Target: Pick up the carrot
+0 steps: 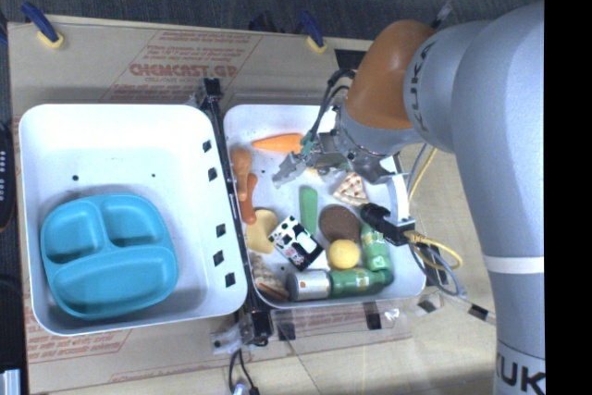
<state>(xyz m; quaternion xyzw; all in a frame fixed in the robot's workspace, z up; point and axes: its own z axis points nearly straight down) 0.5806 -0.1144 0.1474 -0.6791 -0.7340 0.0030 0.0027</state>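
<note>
The carrot (277,142) is orange and tapered, and lies flat near the far edge of the right bin (268,114). My gripper (305,164) hangs over the same bin, just to the near right of the carrot and apart from it. It looks open, with nothing between its fingers. One grey finger (286,167) points to the near left, below the carrot's thick end. The orange wrist band (384,74) and the grey arm cover the bin's far right corner.
An orange-brown sausage (243,180) lies along the right bin's left wall. Nearer are a green stick (308,203), pizza slice (351,190), brown disc (339,223), lemon (343,253), black-and-white box (296,241), can (310,285) and green bottle (365,277). A blue divided tray (109,253) sits in the left bin (111,129).
</note>
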